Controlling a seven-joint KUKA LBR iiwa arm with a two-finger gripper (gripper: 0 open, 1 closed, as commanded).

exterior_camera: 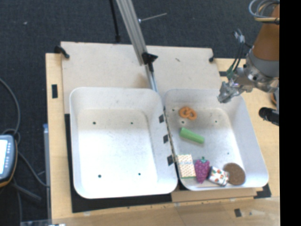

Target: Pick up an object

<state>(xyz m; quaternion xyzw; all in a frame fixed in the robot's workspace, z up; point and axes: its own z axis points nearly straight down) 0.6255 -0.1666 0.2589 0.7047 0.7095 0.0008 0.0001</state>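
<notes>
The right bin (244,126) holds an orange pretzel (187,113) near its far side and a green block (192,135) in its middle. Along its near edge lie a pale patterned box (186,165), a purple grape bunch (202,169), a small red and white thing (217,175) and a brown round cookie (234,173). My gripper (226,94) hangs over the far right corner of this bin, above the rim and well apart from every object. Nothing is seen between its fingers.
The left bin (77,126) lies beside the right one, with a dark divider strip between them. A slanted metal pole (134,27) rises from the back of the bench. A handheld pendant (5,157) sits at the far left, off the bench.
</notes>
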